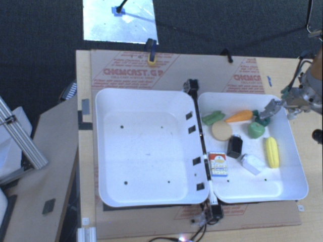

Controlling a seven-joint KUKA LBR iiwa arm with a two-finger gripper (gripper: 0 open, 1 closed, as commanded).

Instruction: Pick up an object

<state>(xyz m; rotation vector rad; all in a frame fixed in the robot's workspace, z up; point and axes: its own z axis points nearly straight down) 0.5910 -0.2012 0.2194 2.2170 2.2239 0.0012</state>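
In the right bin, all the loose objects lie in its upper and middle part. A toy carrot, orange with a dark green leafy top at its right end, lies near the far rim. Left of it, close to the bin's far-left corner, sits a green leaf-shaped piece. Just below these rests a round tan disc, touching or nearly touching the carrot's tip. A green rounded block lies right of the disc, just under the carrot's leafy end. A small black box stands below the disc. A yellow corn cob lies lengthwise toward the right wall. Between the black box and the corn lies a small white bottle, tilted. A small carton with a red and white face lies against the left wall, beside the divider between bins.

The gripper hangs over the far-right part of the right bin, its tip just beside the carrot's green top. Whether the tool is clenched or released cannot be told at this size; no object is seen between its tips.

The left bin shows its bare white floor with a few dark dots. Both bins rest on a board printed in red lettering.
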